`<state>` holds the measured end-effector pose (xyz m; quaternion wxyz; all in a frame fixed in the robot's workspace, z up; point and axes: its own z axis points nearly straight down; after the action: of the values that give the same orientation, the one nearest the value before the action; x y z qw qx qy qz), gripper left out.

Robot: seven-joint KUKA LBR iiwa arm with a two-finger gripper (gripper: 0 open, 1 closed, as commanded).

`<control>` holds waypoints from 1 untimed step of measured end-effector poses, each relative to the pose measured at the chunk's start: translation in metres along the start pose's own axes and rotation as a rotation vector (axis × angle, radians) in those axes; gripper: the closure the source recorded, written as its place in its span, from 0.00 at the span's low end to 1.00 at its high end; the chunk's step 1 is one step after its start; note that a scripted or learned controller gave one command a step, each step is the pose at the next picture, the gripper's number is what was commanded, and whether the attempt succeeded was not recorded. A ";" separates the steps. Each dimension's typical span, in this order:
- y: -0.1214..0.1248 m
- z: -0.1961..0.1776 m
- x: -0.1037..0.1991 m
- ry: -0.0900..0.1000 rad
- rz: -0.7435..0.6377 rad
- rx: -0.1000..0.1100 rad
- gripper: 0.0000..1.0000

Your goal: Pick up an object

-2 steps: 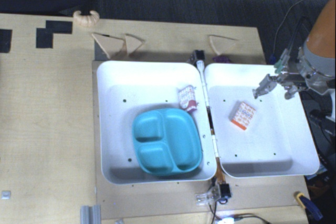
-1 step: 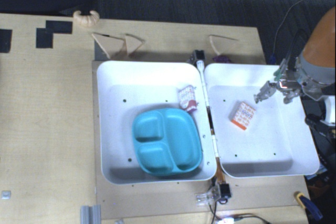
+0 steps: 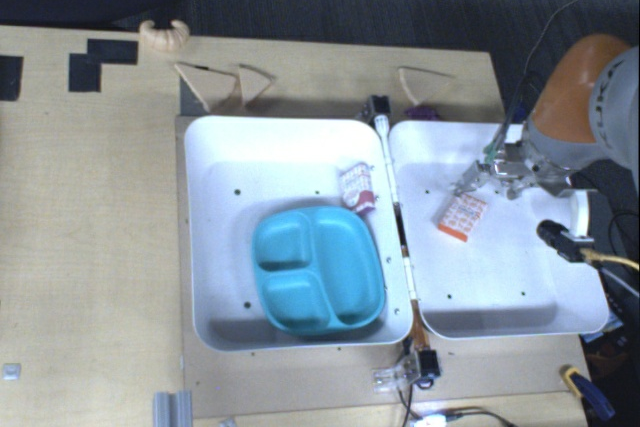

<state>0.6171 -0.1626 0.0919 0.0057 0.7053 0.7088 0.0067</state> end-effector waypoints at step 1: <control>-0.002 -0.007 -0.001 -0.003 -0.001 0.005 1.00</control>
<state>0.6151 -0.1634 0.0991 0.0051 0.7049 0.7093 0.0040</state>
